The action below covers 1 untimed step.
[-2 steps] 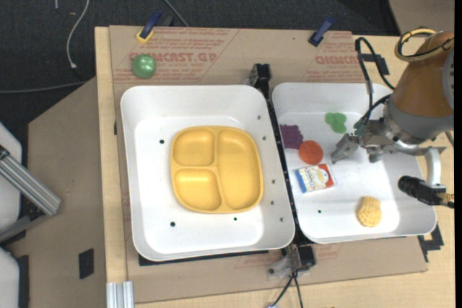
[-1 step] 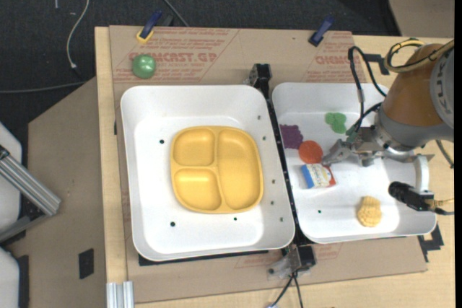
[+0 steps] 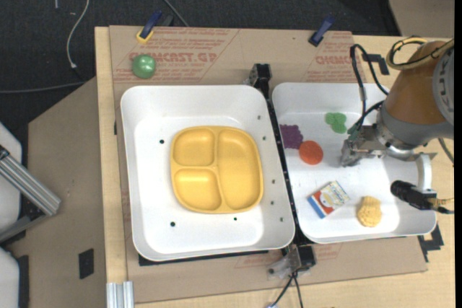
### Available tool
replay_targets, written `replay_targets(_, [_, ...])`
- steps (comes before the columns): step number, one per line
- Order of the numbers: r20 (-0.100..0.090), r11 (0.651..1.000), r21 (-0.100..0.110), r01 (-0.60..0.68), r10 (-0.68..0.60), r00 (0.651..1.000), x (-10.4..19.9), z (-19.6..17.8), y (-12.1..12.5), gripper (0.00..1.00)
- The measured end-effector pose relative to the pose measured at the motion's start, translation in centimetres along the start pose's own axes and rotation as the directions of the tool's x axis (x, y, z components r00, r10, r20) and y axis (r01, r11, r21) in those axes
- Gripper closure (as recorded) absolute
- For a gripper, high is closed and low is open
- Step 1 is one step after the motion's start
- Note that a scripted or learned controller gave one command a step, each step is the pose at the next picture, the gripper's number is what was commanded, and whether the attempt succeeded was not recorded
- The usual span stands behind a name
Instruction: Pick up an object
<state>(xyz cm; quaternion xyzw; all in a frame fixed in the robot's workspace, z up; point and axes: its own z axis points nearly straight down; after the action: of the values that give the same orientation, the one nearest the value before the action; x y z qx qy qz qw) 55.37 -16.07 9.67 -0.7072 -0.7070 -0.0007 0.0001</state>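
gripper (image 3: 351, 153) is down inside the right bin (image 3: 404, 227), just right of the orange ball (image 3: 311, 152), which I'll use as the landmark; the ball sits near the bin's left wall, so an approach from its right is the open side, which probably explains where the tool sits. Nothing is visible between the tool's tips, so nothing is held as far as the view shows; the gap between them is too small and dark to read, can't tell how wide they're set. Purple toy (image 3: 290, 134) is just up-left of the ball, close to it but I can't say touching; that crowding makes a clean pinch on the ball riskier from the left. Green toy (image 3: 336, 120) is up-right of the ball, near the gripper's upper side. Small blue-and-white carton (image 3: 328, 198) lies flat below-right of the ball, well apart, lying tilted; yellow lumpy toy (image 3: 369, 211) is further right of that, also in free space, so either is an easier target. Left bin (image 3: 144, 126) holds only a yellow divided plate (image 3: 216, 168), centred, well left of the ball; likely the drop side, not the pick side. Green ball (image 3: 144, 66) sits out on the cardboard surface (image 3: 209, 50), far up-left of the orange ball and outside both bins. Judgement: pick is at the reach stage, nothing lifted yet
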Motion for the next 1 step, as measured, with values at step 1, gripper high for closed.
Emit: replay_targets(1, [0.002,1.0,-0.003,0.0,0.0,1.0,-0.6,-4.49,0.39,1.0])
